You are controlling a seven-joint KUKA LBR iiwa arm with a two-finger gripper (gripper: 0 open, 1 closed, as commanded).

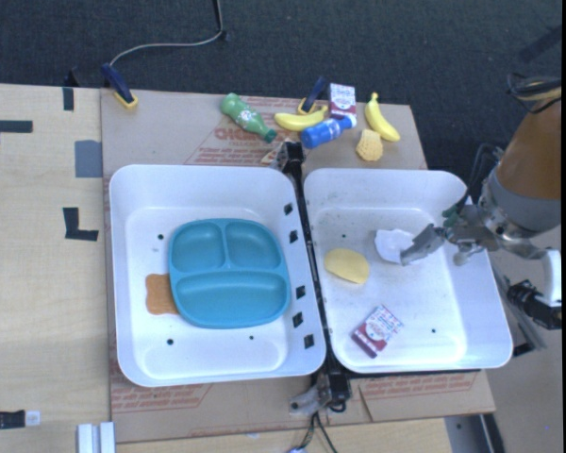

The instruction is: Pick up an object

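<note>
The nearest candidate for pickup is a small crumpled white object (391, 244), lying on the floor of the right-hand shallow white bin (472, 333), toward its upper middle. The grey two-finger gripper (417, 246) sits just beside it at three o'clock, its one visible dark finger slanting down to touch or nearly touch the white object's edge; whether the claw is apart or together I cannot tell. Nothing is seen between the fingers, so no grasp is confirmed. At eight o'clock from the white object lies a pale yellow rounded piece (347, 265), and at six o'clock, well apart, a small red and white packet (378, 329). The left-hand white bin (132, 253) holds a blue divided plastic plate (229, 272) over an orange flat piece (158, 293). Judgement: the approach step is in hand; the next move calls for centring over the white object, closing, then lifting straight up.
</note>
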